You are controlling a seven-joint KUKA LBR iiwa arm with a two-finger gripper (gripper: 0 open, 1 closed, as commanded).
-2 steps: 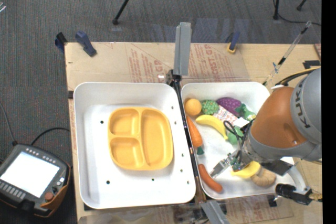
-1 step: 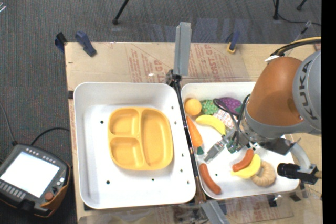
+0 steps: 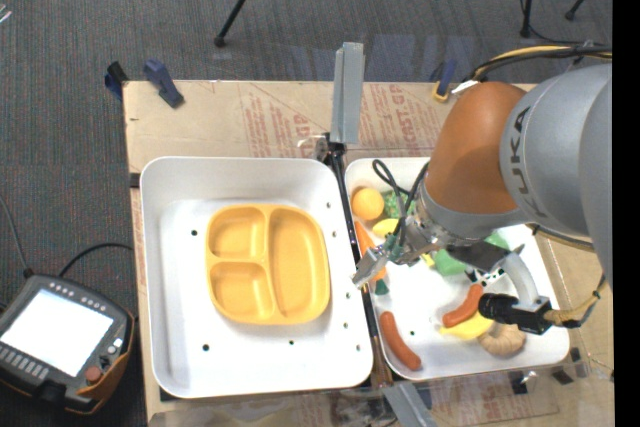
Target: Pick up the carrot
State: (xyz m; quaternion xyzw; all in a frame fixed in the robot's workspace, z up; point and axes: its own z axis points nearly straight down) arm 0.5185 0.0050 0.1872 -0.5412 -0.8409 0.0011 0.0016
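The carrot (image 3: 363, 238) is a thin orange stick lying along the left wall of the right bin (image 3: 548, 265), just below an orange ball (image 3: 368, 203). My gripper (image 3: 373, 267) is low in that bin, right at the carrot's near end and touching or almost touching it. The large grey and orange arm hangs over the middle of the bin and hides part of its contents.
The right bin also holds a red sausage (image 3: 400, 340), a second orange-red sausage (image 3: 462, 307) on a yellow piece (image 3: 470, 327), a brown lump (image 3: 503, 342) and green items (image 3: 455, 265). A yellow three-compartment tray (image 3: 268, 263) sits in the left bin (image 3: 170, 315).
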